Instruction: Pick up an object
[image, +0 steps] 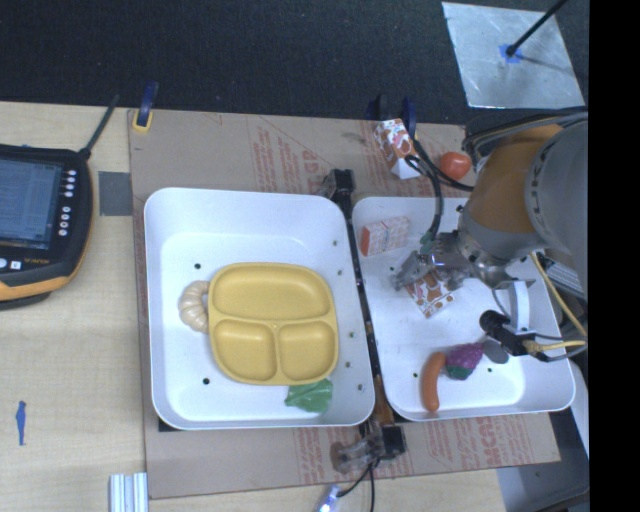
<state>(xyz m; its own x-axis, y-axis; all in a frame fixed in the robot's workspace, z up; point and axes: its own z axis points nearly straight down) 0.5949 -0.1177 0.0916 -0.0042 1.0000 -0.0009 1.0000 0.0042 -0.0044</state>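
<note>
We see the arm (530, 200) reaching in from the right over the right bin (400, 405), its hand (432, 268) low above a small red-and-white packet (433, 292) near the middle of that bin. The hand's metal parts sit right at the packet's upper edge, but the view is too cluttered there for us to tell whether the hand is open, closed, or gripping anything, so we cannot say the packet is held. The packet looks to us as if it lies on the bin floor, which suggests the pick is at the grasp stage, not the lift. Other candidates lie in the same bin: a pale carton (385, 236) near the upper left corner, an orange sausage (431, 380) and a purple piece (463, 360) side by side near the lower edge. The left bin (165, 300) carries a yellow divided tray (272, 322), with a beige item (194, 305) touching its left side and a green item (310, 396) at its lower right. In our judgement, what is left is a firm grasp and a lift clear of the bin.
</note>
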